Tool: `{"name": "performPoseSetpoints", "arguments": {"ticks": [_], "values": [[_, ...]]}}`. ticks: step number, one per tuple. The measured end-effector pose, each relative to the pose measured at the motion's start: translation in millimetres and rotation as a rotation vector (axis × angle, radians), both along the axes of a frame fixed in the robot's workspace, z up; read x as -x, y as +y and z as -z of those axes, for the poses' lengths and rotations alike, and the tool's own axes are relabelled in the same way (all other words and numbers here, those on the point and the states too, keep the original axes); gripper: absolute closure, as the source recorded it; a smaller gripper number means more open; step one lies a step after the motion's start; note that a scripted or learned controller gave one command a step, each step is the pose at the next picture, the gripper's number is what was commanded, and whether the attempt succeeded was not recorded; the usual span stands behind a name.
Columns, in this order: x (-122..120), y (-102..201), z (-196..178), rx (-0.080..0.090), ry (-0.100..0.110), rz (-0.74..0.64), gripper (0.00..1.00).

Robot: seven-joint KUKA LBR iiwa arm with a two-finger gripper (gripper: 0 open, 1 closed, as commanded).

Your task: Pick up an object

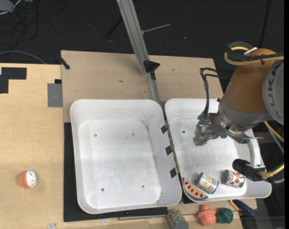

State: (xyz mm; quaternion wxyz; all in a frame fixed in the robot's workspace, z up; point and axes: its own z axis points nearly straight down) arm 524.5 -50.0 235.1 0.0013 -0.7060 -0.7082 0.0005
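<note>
The table [30, 128] is made of light wood, and a darker tan board [106, 75] lies on top of it under two white bins. The left bin [82, 113] is big, with little dark dots on its floor. The right bin [182, 113] sits just beside it, and black clips hold their edges together. The arm [252, 92] comes in from the right, grey with a wide orange part. Its tool [201, 136] hangs over the middle of the right bin, with nothing between its parts that can be seen; it is too dark and small to tell if they are apart or together. Near the front of the right bin lie a watermelon slice toy [193, 190], a shiny can [207, 182] tipped on its side, and a red and white can [233, 178] next to it. Just outside the bin's front edge sit a dark can [175, 218], a pink toy [206, 215] and a green toy [224, 215]. Far off on the left of the table is a small round red and white doll [27, 179]. A grey metal bar [135, 30] slants up behind the bins. The room behind is dark, with cables on the floor.
</note>
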Motion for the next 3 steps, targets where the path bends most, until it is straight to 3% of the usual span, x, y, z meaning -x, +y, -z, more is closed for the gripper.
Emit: {"name": "performPoseSetpoints", "arguments": {"ticks": [3], "values": [[-83, 139, -9, 0.002, 0.001, 0.001, 1.00]]}}
